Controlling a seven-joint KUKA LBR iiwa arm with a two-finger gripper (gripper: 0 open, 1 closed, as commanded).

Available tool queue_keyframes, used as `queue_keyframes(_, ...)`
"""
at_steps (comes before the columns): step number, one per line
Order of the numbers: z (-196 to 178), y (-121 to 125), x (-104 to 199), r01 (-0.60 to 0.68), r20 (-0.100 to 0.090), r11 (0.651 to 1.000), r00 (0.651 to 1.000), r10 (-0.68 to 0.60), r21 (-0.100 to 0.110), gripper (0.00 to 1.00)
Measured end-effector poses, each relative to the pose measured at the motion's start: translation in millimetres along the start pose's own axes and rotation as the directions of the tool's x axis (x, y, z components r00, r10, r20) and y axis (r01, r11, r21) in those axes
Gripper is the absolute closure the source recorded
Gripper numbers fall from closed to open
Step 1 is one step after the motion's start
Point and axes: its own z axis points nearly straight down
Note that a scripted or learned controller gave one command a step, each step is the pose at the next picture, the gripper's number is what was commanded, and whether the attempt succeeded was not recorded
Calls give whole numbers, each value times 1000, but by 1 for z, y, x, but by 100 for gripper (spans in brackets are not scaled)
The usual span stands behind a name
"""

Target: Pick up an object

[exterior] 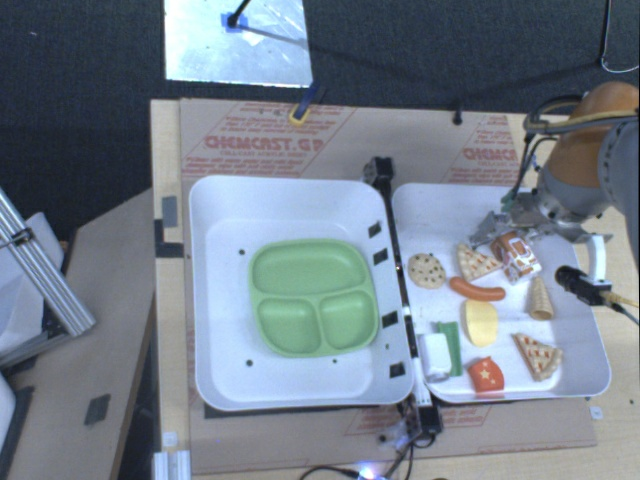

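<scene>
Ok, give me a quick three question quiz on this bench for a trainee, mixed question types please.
1. True or false: the green tray sits in the left bin.
2. Which lies nearest the tray: A cookie, B ice cream cone, C sausage?
3. Fill in: the hand is over the ___ bin.

Key: 1 true; 2 A; 3 right.

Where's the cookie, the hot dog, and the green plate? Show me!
cookie [427,269], camera view, middle of its round top.
hot dog [477,290], camera view, middle of its length.
green plate [262,268], camera view, bare floor of its big compartment.
</scene>
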Motion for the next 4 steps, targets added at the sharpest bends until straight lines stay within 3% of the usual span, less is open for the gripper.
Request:
queue_keyframes(1, -12, 2, 0, 1, 1, 1000, 1000, -1, -5, 100)
queue_keyframes(2, -65, 13, 4, 2, 1, 1000, 1000, -2, -4, 100)
queue_keyframes(3, -128, 8, 2, 0, 1, 1000, 1000, 0, -5, 100)
queue_keyframes(4, -140, 9, 2, 2, 0, 1000, 1000, -2, 0, 100)
